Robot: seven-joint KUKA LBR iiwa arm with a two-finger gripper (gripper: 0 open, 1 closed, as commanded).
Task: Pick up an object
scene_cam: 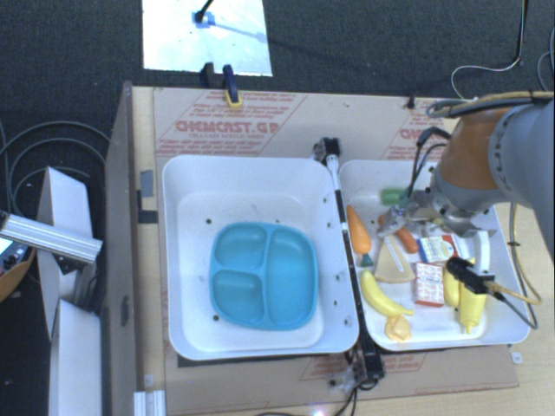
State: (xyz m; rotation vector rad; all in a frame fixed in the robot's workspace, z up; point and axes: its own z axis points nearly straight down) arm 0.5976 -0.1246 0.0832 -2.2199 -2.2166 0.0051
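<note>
My claw (414, 219) hangs low in the right bin (512, 332), down among the crowded toy food, because that is where everything worth picking lies; whether it is wide or narrow I cannot tell. Just beside it sit a carrot (359, 230) against the dividing wall, a banana (381, 293) nearer the front, and a small red-and-white box (429, 283). The left bin (186, 232) holds a blue sectioned plate (263, 276), well apart from me.
</note>
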